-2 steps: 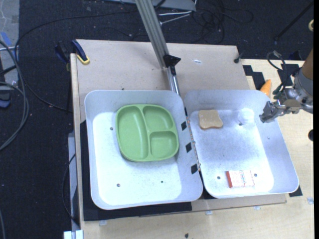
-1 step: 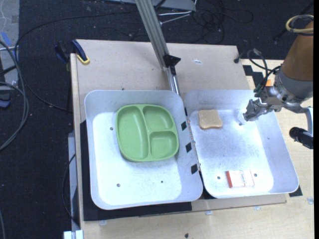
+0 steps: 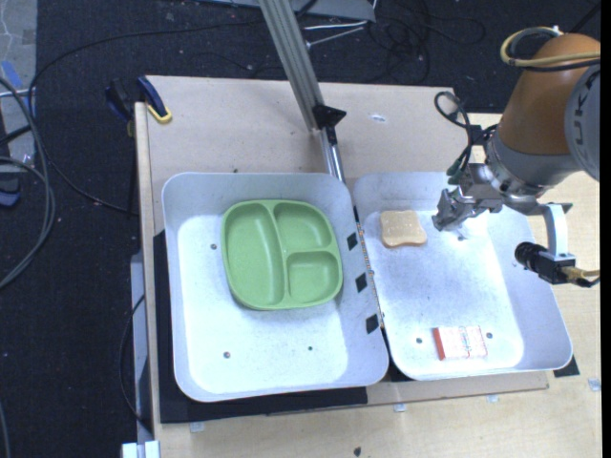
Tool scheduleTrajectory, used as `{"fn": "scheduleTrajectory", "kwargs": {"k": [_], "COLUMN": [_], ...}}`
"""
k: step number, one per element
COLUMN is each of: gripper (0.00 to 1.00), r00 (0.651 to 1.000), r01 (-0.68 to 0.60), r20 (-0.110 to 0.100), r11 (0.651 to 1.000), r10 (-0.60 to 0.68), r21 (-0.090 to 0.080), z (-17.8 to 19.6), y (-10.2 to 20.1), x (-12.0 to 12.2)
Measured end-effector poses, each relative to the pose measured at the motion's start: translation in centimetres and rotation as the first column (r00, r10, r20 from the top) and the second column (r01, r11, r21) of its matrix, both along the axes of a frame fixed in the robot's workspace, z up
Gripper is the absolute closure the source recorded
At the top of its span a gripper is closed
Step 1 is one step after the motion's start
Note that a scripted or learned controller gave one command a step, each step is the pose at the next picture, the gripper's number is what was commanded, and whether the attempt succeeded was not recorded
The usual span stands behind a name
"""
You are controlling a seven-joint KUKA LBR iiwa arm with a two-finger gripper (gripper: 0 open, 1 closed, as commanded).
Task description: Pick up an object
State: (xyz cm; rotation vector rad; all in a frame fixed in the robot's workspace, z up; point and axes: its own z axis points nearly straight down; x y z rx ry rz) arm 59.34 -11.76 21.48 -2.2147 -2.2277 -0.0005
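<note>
a pale wooden bench top (image 3: 258, 127) stands on a dark speckled floor (image 3: 67, 351). black cables (image 3: 57, 175) trail across the floor at the left and far side. a grey metal pole (image 3: 291, 46) slants in from the far edge, with a blue-and-yellow clamp (image 3: 153, 101) at the bench's far left corner.

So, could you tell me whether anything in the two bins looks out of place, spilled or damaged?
Nothing stands out. The green divided plate lies flat in the left bin. In the right bin, the bread slice and the small red and white packet lie apart, with the gripper beside the bread.
</note>
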Motion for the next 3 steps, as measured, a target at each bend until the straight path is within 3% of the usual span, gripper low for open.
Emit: {"fn": "scheduleTrajectory", "kwargs": {"k": [2, 3], "gripper": [1.0, 1.0], "r00": [1.0, 1.0], "r01": [-0.002, -0.001], "r20": [0.001, 0.002], "r11": [1.0, 1.0], "r10": [0.002, 0.001], "r21": [0.001, 0.0], "z": [0.5, -0.1], "y": [10.6, 15.5], "x": [1.0, 3.0]}}
